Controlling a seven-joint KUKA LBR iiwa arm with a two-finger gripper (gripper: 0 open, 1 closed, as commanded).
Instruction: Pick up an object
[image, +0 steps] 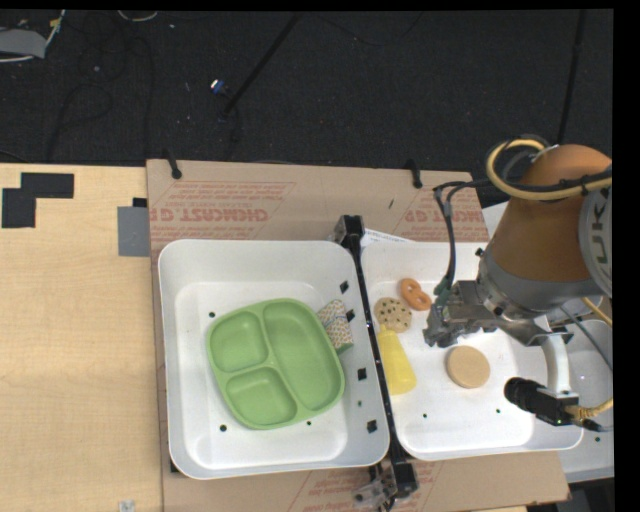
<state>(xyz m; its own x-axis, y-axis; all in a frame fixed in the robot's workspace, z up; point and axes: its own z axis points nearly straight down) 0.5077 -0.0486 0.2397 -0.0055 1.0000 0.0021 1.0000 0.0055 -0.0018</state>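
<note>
The gripper (440, 330) is hanging low at centre right over the right bin (470, 440), beside a round tan disc (468, 367); the yellow block (396, 362) is lying lengthwise toward the frame's bottom

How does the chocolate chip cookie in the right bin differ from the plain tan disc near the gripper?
The chocolate chip cookie has dark specks; the tan disc is plain. The cookie looks smaller than the disc. The cookie lies nearer the divider, the disc nearer the gripper. Both are round and lie flat in the right bin.
</note>
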